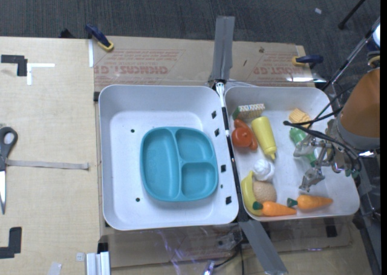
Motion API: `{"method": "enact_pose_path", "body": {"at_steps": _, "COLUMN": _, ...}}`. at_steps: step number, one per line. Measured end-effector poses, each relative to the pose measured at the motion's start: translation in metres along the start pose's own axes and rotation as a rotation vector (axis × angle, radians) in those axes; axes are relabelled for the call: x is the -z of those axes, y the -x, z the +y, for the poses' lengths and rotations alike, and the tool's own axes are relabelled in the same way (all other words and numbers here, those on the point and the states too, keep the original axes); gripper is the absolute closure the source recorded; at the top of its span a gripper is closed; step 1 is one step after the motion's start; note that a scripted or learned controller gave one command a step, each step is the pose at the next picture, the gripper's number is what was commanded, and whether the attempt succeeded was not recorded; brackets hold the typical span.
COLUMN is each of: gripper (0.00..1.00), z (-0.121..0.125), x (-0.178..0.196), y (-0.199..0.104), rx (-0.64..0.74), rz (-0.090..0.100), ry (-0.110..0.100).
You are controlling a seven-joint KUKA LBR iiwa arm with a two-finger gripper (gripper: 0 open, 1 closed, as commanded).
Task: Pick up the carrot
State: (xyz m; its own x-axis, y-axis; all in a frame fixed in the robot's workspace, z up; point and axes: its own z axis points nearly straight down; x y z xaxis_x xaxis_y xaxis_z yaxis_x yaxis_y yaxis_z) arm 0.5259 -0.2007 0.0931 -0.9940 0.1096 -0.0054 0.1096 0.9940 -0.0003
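Two orange carrots lie along the front wall of the right bin. One carrot is at the front right, and the other carrot lies to its left, beside a banana. My gripper reaches in from the right and hovers just behind the right-hand carrot, apart from it. It is open with nothing between its fingers.
The right bin also holds a yellow bottle, a red tomato, a white garlic bulb, a banana, a brown round item, a green item and a yellow piece. A teal divided tray sits in the left bin.
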Motion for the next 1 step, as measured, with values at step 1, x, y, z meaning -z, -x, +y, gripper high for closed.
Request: {"method": "enact_pose_path", "body": {"at_steps": 1, "gripper": 0.00, "z": -0.0133, "x": 0.0458, "y": 0.0713, "rx": -0.280, "rz": -0.002, "ry": -0.001}}
